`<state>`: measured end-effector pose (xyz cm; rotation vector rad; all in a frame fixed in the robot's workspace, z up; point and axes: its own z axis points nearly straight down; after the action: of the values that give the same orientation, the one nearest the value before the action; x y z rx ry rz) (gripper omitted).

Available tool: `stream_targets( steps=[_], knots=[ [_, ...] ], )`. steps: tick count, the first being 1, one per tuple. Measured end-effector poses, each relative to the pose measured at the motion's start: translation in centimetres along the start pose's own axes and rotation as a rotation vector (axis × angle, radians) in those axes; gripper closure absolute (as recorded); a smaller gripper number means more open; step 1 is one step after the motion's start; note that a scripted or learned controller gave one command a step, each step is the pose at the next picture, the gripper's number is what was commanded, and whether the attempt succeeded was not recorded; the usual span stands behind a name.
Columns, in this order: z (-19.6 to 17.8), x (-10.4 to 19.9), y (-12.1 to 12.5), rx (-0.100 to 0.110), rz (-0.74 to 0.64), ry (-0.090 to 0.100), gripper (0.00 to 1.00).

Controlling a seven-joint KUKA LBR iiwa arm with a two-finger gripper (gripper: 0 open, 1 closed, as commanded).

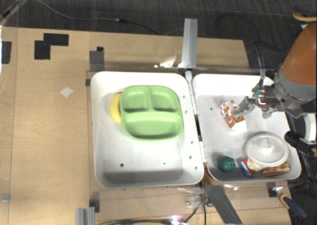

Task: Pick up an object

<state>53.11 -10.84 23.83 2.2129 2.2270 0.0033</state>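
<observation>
The gripper (243,108) hangs low over the right bin (213,92), reaching in from the orange-banded arm (299,65) at the bin's right side. Its dark fingertips meet the right edge of a small red-and-white packet (229,112) lying on the bin floor, but how far the claw is spread cannot be told from this angle, nor whether it has any grip on the packet. Nearer the front of the same bin than the packet sit a white round lidded container (267,149), a dark green ball (227,164) to the container's left, and a small blue-and-orange item (246,168) just beside the ball (partly tucked under the container). The left bin (143,169), well apart from the packet, holds a green divided tray (150,111) with a yellow object (115,108) poking out at its left edge.
</observation>
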Motion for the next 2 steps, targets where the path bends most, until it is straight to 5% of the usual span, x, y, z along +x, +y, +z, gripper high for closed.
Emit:
stream_targets(
  steps=[2],
  knots=[
    [15.1, -1.7, 6.6, -0.006, -0.086, -0.001, 0.0]
  ],
)
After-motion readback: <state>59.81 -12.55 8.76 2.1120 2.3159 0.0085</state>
